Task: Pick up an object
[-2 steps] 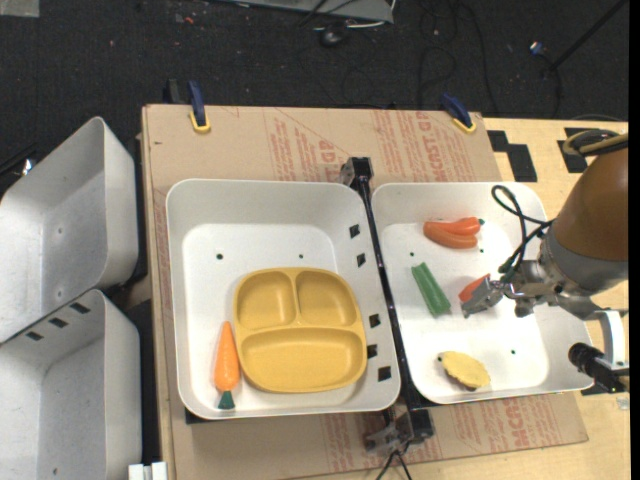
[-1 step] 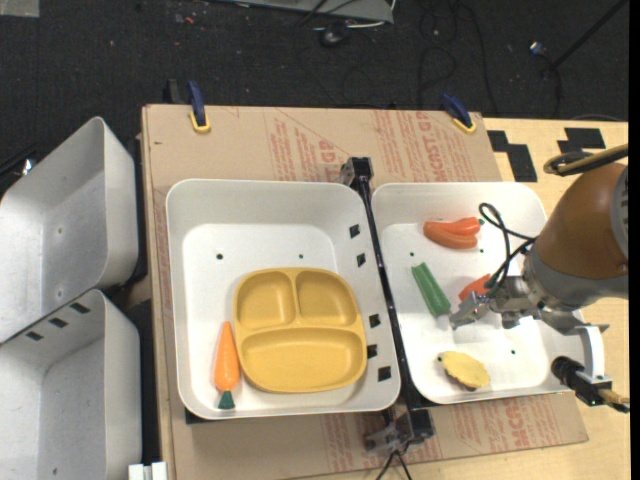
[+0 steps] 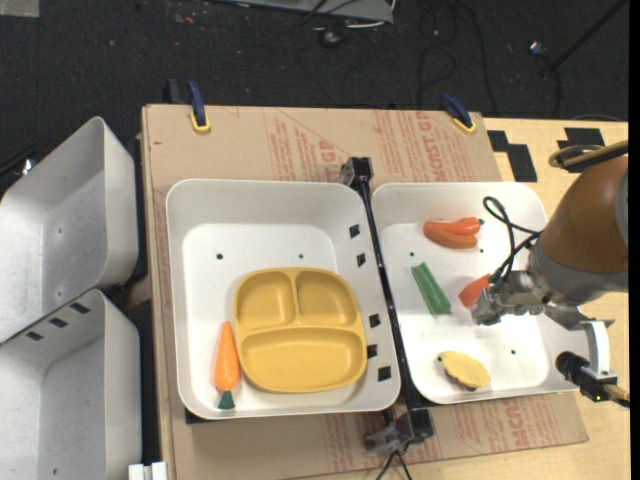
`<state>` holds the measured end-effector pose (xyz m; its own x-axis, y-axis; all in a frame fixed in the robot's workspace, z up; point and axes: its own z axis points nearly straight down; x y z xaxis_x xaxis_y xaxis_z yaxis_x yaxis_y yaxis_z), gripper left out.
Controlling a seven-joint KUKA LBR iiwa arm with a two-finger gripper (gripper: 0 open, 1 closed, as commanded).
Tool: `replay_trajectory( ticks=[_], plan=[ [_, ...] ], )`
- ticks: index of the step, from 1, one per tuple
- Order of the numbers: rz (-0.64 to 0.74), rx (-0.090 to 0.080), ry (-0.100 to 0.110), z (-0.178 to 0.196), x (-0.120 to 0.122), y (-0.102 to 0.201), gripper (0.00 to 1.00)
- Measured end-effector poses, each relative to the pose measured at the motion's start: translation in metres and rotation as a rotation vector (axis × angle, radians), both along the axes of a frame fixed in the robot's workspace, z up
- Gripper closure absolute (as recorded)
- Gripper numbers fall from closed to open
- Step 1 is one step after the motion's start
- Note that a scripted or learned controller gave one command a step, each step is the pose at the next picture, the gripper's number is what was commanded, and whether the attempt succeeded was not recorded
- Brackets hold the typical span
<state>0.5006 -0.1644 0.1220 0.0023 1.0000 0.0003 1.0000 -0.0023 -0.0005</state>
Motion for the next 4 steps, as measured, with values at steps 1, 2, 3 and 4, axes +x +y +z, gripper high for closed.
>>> replay_trajectory(
  ticks=[1,2,3,4],
  plan=[
    [0.005,-0.002,-0.006,0.059,0.009,-0.003,1.0],
    [0.006,-0.002,-0.007,0.117,0.013,0.006,1.0],
    [0.005,-0.001,-0.003,0.136,0.014,0.006,1.0],
    [0.011,0.001,-0.002,0.142,0.024,0.059,1.0]
  ],
)
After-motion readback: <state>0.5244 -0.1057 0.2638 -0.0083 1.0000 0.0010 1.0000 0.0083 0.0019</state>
